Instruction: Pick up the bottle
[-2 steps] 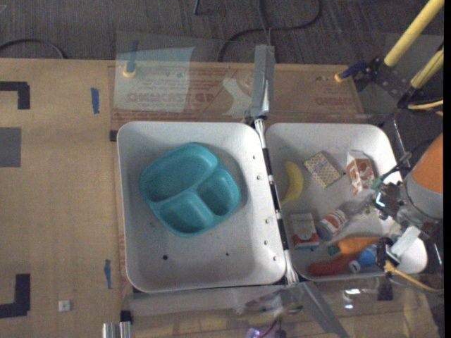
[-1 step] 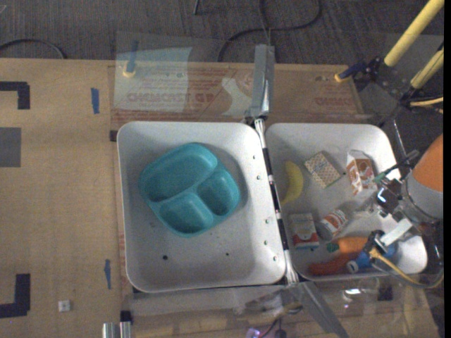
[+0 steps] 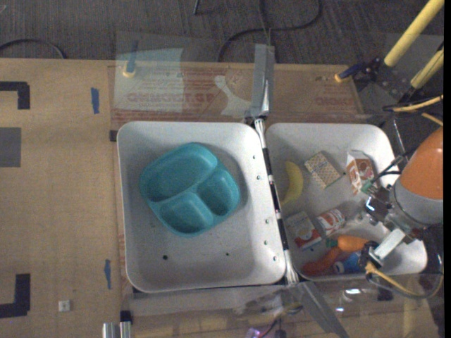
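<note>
Cardboard-topped bench, two white bins: gripper (image 3: 377,248) (finger state impossible to tell) poised over right bin (image 3: 310,134), orange bottle (image 3: 351,243) just beside; descent and grasp pending.

Both bins: white, the left bin (image 3: 141,259) and the right bin (image 3: 296,136). The divided tray (image 3: 189,189): solid teal. The banana-shaped item (image 3: 293,182): yellow. The small box (image 3: 324,169): tan, finely chequered. The carton (image 3: 303,229): white with red. The bottle (image 3: 340,248): orange. The arm (image 3: 423,178): grey, orange band. The bench (image 3: 56,189): tan cardboard, blue tape marks.
</note>
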Robot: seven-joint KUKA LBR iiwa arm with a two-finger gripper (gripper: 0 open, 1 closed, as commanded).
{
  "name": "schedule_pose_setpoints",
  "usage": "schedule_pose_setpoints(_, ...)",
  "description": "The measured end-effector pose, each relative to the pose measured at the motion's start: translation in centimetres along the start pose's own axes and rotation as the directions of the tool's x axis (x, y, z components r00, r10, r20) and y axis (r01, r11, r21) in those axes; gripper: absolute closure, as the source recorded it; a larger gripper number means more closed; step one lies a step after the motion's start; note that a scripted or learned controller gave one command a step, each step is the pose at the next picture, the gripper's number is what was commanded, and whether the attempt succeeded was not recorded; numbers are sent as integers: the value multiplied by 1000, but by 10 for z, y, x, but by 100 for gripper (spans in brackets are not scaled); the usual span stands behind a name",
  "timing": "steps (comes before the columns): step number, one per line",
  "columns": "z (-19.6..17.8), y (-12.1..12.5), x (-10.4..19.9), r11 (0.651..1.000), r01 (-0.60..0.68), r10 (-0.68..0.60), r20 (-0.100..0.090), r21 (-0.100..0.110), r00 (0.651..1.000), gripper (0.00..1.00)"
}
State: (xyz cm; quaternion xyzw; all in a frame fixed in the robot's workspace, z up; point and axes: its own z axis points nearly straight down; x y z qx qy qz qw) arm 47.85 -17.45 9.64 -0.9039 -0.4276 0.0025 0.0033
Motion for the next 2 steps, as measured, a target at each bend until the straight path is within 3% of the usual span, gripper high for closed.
schedule_pose_setpoints(1,10,24,-21,896,-444,444,-11,-3,896,0)
schedule_pose_setpoints(2,3,24,-22,899,-439,439,-2,-2,899,100)
